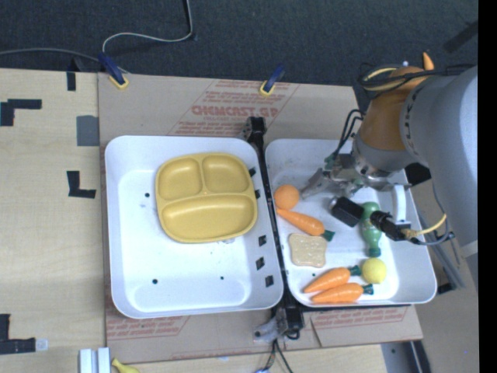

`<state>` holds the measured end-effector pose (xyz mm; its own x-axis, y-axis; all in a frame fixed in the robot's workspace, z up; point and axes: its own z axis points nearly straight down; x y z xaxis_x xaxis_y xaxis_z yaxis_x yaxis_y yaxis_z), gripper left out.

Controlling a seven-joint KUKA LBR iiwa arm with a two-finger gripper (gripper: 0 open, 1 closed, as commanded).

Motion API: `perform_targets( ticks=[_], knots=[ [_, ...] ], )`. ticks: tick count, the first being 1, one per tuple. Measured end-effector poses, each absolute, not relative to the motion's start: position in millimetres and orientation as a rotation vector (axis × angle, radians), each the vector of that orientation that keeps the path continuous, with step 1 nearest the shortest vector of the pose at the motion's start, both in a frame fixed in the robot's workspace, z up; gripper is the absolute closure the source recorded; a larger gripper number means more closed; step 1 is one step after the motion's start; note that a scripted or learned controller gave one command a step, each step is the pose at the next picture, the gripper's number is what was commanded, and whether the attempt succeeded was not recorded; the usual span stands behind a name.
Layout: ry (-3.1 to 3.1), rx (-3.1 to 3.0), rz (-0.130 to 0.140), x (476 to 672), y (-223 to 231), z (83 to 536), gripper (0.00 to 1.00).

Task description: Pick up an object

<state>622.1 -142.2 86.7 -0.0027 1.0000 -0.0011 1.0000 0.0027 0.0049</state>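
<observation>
Fingers (313, 185) stand spread, with nothing between them that I can see. Nearest in the right bin (411, 290) lie two carrots (335, 284) and a lemon (374, 270) just right of them. Farther in come the toast (308, 250), a green piece (372, 238), a third carrot (303, 222) and an orange (286, 196). The gripper (326, 189) hangs over the bin's far part, right of the orange. The left bin (128, 270) holds a yellow tray (207, 195).

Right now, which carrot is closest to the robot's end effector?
The single carrot lying just below the orange ball is closest to the end effector. The other two carrots lie together at the bin's front edge, beside the yellow lemon.
</observation>
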Motion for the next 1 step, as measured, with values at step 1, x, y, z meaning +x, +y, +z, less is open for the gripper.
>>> perform_targets(
  ticks=[1],
  knots=[
    [2.209,2.216,-0.007,608.8,-110.6,86.9,0.0]
  ],
)
